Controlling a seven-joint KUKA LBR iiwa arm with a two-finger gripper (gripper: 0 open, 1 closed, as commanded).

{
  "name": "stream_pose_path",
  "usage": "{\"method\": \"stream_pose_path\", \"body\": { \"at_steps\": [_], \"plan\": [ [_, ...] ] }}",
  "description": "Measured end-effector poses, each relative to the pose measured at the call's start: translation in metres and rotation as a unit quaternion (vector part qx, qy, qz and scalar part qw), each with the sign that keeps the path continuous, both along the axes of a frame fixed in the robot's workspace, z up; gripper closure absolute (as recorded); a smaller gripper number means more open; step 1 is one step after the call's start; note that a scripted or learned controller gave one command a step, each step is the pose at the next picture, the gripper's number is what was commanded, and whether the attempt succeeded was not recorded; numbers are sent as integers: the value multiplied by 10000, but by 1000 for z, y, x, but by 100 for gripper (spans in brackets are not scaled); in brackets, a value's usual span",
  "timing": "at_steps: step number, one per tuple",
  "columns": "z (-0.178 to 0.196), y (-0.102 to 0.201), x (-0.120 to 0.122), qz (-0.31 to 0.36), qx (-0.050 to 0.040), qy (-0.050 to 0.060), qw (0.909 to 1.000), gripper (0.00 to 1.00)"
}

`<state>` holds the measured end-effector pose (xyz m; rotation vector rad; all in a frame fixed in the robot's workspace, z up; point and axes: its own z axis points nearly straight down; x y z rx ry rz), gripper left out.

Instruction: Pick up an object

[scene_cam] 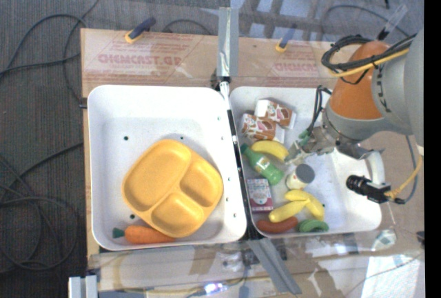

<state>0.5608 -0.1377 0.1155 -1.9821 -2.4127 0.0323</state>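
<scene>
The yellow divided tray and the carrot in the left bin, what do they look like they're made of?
The yellow tray looks like moulded plastic with a matte finish: uniform colour, soft rounded compartments. The carrot is probably a plastic toy, judging by its smooth, evenly orange, slightly glossy skin.

Arm (pixel 413 83) (cut off rightward)
</scene>
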Motion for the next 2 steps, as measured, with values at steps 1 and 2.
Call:
{"method": "stream_pose_path", "body": {
  "at_steps": [1,2],
  "plan": [
    [1,-1,0,-6,-15,-9,10000,0],
    [-27,16,39,297,-15,-164,9994,0]
  ]
}}
